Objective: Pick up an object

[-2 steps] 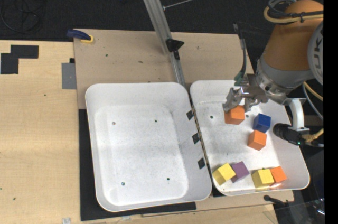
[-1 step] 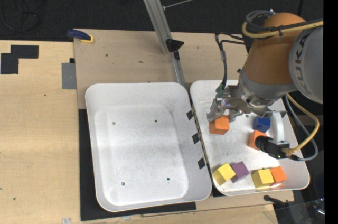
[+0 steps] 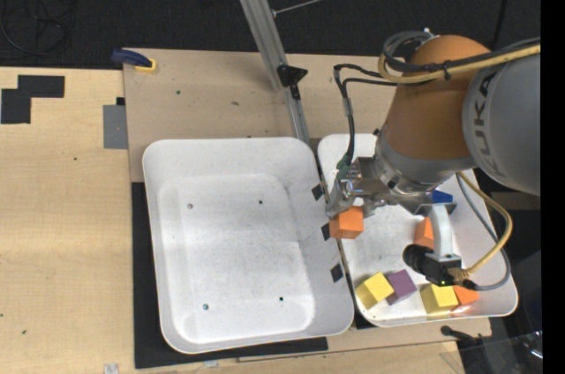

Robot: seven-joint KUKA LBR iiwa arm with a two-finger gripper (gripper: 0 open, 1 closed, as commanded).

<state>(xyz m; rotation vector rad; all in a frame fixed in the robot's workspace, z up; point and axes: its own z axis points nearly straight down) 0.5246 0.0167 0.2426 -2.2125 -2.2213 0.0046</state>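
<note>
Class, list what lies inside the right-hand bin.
In the right bin: an orange block at the gripper, yellow blocks, a purple block. The arm covers more.

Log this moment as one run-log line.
arm: over right bin | pincer: above orange block | grasp: unconfirmed | left bin: untouched

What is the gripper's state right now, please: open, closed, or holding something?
Gripper: closed on the orange block, which sits between its fingers above the right bin.
</note>
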